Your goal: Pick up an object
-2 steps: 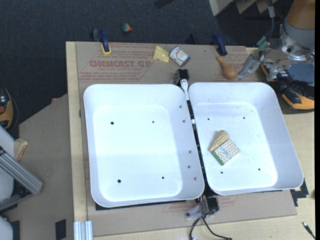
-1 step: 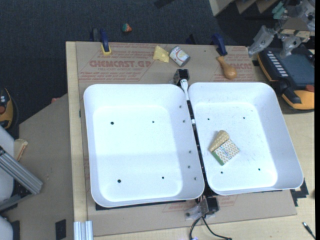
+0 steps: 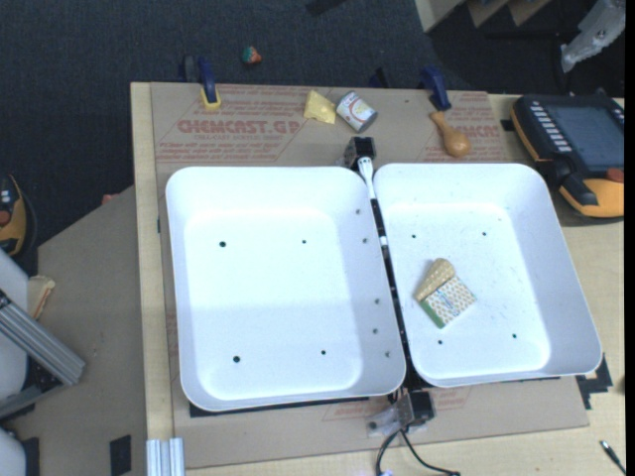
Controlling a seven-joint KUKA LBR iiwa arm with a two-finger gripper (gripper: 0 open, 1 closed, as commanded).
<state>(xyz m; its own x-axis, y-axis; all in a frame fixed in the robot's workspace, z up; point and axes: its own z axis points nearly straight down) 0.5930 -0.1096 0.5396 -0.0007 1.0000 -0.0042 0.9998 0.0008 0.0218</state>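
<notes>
Objects for picking lie in the right bin (image 3: 556,266): a tan wedge (image 3: 435,277) touching a green-edged patterned card (image 3: 449,299), just right of the bins' shared rim (reachable from above). Pincer state: cannot tell.

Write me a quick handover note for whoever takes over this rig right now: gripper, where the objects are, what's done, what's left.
Gripper: not in the camera view at this moment, so its state can't be reported.
Objects: a small tan and green item lies in the right bin, near its middle. The left bin has nothing in it to pick.
Off the bins, on the board behind them: a yellow piece, a small box and a wooden-looking piece.
Done: nothing is lifted.
Left: the whole pick. The item in the right bin looks like the likely target.
</notes>
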